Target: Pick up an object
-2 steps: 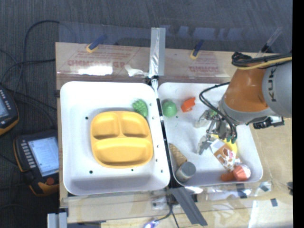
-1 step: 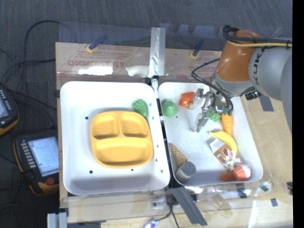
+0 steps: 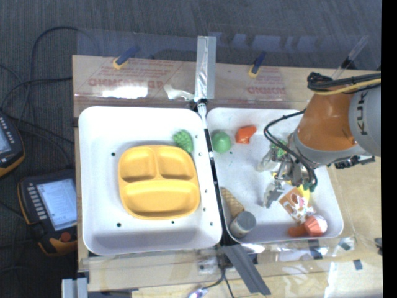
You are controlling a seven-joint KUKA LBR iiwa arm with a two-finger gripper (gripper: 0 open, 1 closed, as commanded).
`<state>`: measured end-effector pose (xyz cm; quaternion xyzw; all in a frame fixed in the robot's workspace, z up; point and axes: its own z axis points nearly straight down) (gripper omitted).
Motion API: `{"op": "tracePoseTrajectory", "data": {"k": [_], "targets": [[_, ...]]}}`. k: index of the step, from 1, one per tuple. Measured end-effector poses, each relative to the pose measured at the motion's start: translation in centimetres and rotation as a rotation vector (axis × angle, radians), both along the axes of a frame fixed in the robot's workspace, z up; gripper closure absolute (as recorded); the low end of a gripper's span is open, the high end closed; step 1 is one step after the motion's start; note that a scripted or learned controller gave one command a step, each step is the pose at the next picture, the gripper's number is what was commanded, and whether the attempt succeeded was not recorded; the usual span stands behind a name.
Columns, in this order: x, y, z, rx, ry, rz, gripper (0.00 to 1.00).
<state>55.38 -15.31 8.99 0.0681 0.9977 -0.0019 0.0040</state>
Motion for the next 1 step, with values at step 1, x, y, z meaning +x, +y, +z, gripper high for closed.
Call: {"op": "tracePoseTrajectory", "data": {"k": [1], "targets": [[9.98, -0.34, -0.07, -0.002, -0.002, 0.187, 0.0]]}}
